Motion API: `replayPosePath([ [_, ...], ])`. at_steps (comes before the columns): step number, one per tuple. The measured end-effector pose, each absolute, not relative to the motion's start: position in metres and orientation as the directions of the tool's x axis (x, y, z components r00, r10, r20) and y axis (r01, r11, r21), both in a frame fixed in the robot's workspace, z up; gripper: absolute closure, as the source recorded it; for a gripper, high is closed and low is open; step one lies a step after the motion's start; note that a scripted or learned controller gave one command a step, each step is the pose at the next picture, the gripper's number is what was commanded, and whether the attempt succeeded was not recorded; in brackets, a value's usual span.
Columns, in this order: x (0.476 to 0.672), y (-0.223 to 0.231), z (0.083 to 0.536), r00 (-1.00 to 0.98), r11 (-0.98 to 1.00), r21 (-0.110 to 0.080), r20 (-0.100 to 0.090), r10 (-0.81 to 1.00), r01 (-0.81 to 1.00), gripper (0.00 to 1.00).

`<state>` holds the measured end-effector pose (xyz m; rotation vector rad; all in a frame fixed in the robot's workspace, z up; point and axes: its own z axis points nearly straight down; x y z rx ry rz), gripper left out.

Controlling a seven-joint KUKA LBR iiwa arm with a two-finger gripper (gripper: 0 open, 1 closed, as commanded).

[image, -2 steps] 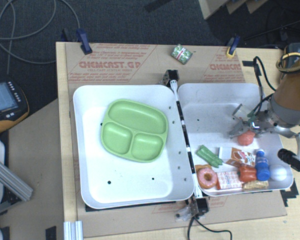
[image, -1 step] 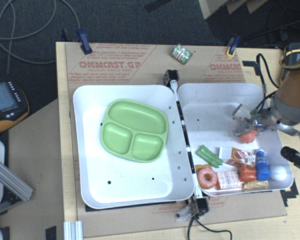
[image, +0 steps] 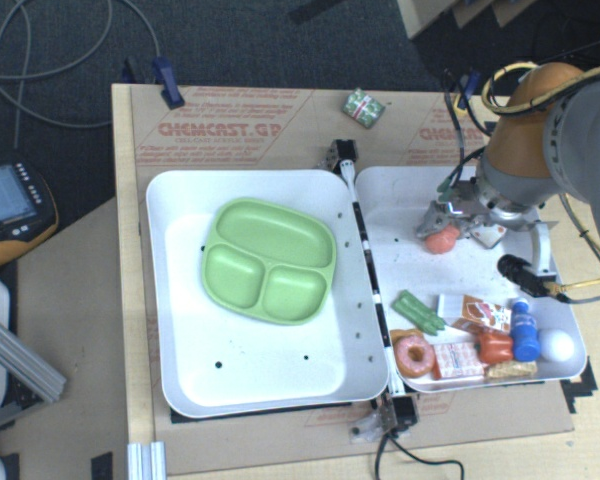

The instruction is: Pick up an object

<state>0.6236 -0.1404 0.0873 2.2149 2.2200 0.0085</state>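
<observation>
Below the grey wrist, at the upper part of the right bin (image: 570, 363), the gripper (image: 448, 226) is seen lowered over a small red-orange object (image: 440, 240). Whether the fingers are wide or narrow cannot be told, because they are hidden under the wrist and mixed with the object; it also cannot be told if the object is really between them. The red-orange object is lying on the white floor of the right bin, near its upper left part and well apart from the other things there. Above the gripper, the orange band (image: 528, 118) of the arm is visible, and the arm reaches in from the right side. Along the lower edge of the same bin, a group of items is gathered: a green stick-shaped piece (image: 417, 311), a pink doughnut (image: 414, 353), a pink-white packet (image: 458, 360), a small red and white box (image: 485, 314), a red item (image: 495, 348), a blue bottle (image: 524, 332) and a white ball (image: 558, 346). These are placed close together, some touching each other. Inside the left bin (image: 180, 368), a light green plate with three compartments (image: 268, 260) is placed, a little tilted. Outside the bins, on the cardboard (image: 230, 123) behind them, a small green and white packet (image: 363, 108) is lying.
</observation>
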Motion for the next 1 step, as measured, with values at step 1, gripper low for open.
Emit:
replayPosePath([
  [1, 0.6224, -0.0571, 0.1985, -0.002, 0.002, 0.003, 0.001, 1.0, 1.0, 1.0],
])
